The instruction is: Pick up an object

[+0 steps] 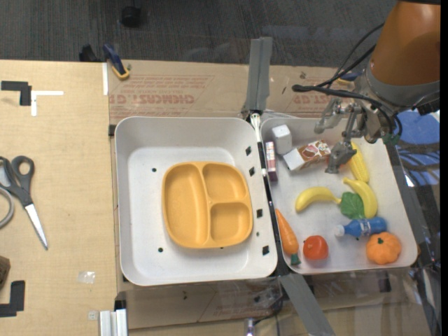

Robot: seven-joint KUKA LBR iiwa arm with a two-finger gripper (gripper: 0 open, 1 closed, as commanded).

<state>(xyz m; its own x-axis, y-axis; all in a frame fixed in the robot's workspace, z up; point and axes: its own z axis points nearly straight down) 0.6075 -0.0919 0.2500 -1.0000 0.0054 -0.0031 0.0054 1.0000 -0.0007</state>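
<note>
My gripper (334,140) hangs over the back of the right bin (399,187), open, with nothing between its fingers. One grey fingertip (341,158) is low beside a red and white snack packet (315,152) and a small banana (359,165). Also in this bin are a white cube (281,137), a purple stick (269,161), a second banana (316,197), a third banana (365,193), a green broccoli (351,204), a blue bottle (364,227), an orange fruit (383,248), a tomato (316,248) and a carrot (285,233).
The left bin (136,187) holds a yellow divided plate (208,205). Scissors (24,194) lie on the wooden bench at the far left. A blue clamp (115,60) sits at the back. Cables (357,58) trail from the arm's orange band (413,26).
</note>
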